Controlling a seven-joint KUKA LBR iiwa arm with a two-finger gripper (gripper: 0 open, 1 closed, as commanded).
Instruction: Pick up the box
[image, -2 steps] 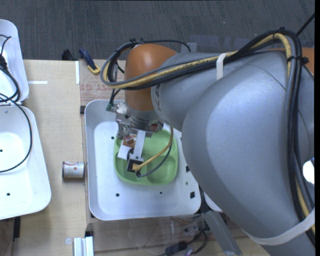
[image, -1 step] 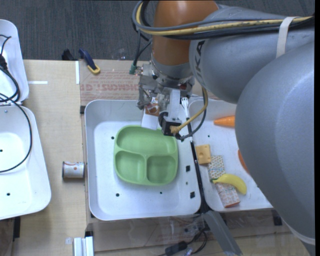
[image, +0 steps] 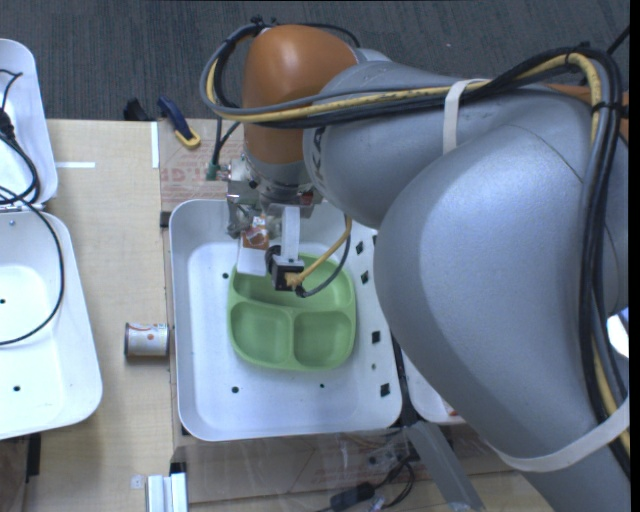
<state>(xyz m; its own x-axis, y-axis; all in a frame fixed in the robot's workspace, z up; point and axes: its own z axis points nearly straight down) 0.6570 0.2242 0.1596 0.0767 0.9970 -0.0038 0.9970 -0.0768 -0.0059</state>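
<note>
My gripper (image: 263, 238) hangs low over the far part of the right white bin (image: 203, 390), just beyond the back edge of a green divided plate (image: 295, 335). A small brown, box-like thing (image: 256, 238) shows right at the gripper's tip, partly hidden by the wrist. Whether it is gripped or only lies beneath cannot be made out. The orange band and the big grey arm cover the bin's right side and far rim.
The left white bin (image: 40, 330) carries black cables (image: 30, 180). A small metal cylinder (image: 147, 340) lies on the wooden bench between the bins. A blue clip (image: 178, 122) rests on the bench behind the right bin.
</note>
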